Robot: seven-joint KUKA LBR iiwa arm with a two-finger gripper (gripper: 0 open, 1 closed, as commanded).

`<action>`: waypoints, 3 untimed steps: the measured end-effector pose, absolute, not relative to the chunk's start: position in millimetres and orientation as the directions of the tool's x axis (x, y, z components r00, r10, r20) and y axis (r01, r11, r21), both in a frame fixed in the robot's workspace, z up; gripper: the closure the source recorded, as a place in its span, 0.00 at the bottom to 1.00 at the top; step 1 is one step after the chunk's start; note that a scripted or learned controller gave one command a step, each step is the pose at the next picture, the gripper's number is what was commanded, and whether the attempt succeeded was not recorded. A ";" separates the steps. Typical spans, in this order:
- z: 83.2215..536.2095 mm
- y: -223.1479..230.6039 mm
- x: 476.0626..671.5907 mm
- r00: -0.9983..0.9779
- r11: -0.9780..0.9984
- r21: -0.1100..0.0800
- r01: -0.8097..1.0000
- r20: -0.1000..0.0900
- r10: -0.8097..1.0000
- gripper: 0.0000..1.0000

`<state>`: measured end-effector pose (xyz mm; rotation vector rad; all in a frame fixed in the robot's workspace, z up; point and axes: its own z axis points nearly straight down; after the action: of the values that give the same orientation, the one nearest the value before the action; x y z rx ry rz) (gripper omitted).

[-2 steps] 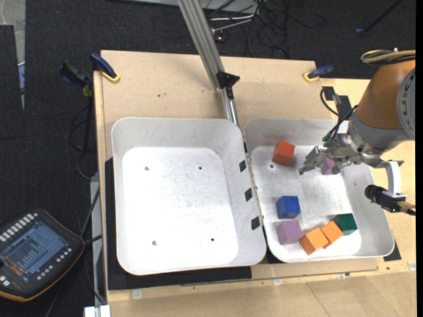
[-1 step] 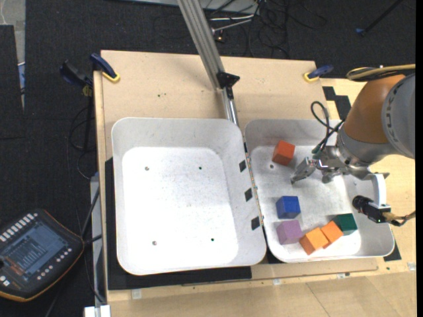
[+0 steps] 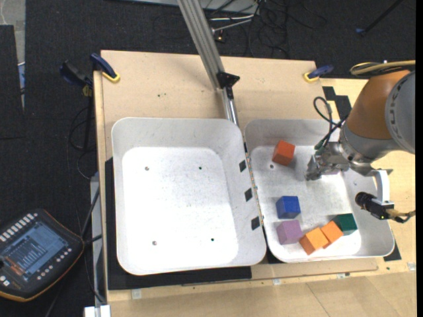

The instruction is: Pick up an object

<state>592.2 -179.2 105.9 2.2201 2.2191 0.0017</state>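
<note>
The grey metal gripper (image 3: pixel 316 170) hangs low in the right white plastic bin (image 3: pixel 370 249). I cannot tell if it holds anything. The small orange cube (image 3: pixel 284 152) sits just beside it, toward the bin's far wall. The blue cube (image 3: pixel 288 207) lies a bit further off, nearer the front, so the orange one looks easiest to grab.

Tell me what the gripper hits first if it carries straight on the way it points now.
Most likely bare floor of the right bin. The gripper points down between the orange block and the blue block, over neither, though depth is hard to judge from this slant.
</note>
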 end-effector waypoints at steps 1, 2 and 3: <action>150.9 -172.6 593.6 -0.003 0.003 0.005 1.000 -0.001 1.000 1.00; 196.3 -172.9 585.2 -0.002 0.002 0.001 1.000 -0.001 1.000 1.00; 249.7 -173.0 586.8 -0.003 0.003 0.007 1.000 -0.003 1.000 1.00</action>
<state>586.8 -173.0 249.7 2.2132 2.2201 0.0050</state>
